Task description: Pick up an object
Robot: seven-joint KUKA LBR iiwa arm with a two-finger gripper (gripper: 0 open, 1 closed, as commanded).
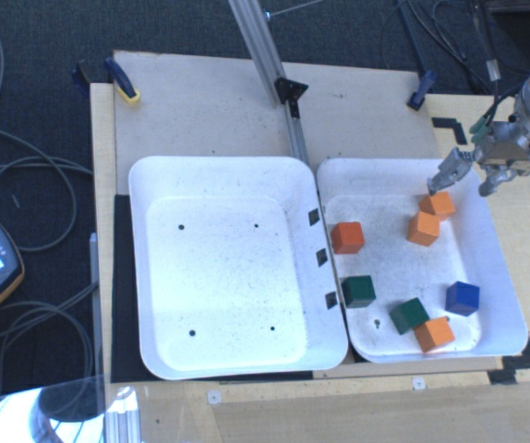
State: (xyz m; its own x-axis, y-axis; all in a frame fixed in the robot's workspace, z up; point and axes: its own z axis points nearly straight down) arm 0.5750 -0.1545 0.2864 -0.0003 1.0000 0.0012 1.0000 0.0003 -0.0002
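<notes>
I am hovering at the far right corner of the right bin [496,247], my gripper [473,175] spread wide with nothing between its fingers. The nearest candidate is sitting just below and left of my fingertips: an orange block [440,204], with a second orange block [423,229] touching or nearly touching it.

That closeness is what is worrying me. If I am coming down off-centre, one finger could be landing on top of a block instead of beside it, or wedging between the pair and shoving both away. The bin's raised rim is also close to my right finger, so I may be clipping it on the descent.

The blocks are looking like small, hard-edged painted cubes with flat, smooth faces, good for a squeeze but quick to slide on the bin's slick white speckled floor. Further off, a redder orange block [347,237], two green blocks [358,291] [409,315], a blue block [463,297] and one more orange block [435,333] are lying scattered, the last touching its green neighbour
</notes>
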